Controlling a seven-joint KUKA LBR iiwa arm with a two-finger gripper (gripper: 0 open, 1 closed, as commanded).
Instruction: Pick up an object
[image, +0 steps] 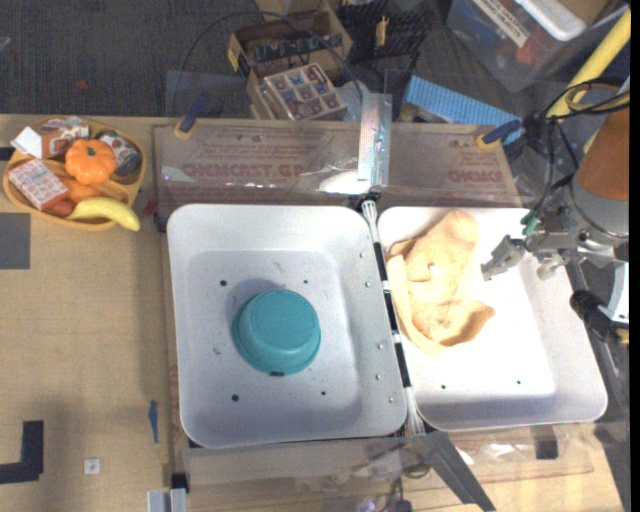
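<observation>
bench (80, 330) — two white bins (190, 240) | fruit plate (20, 190) — far-left corner

Teal bowl (278, 331), pale tan cloth (438, 280), white bins (190, 300).

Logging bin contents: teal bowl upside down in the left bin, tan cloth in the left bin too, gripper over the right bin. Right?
Not quite. The cloth lies in the right bin, not the left. The camera view shows it there, with the gripper beside it. The bowl does sit upside down in the left bin.
</observation>
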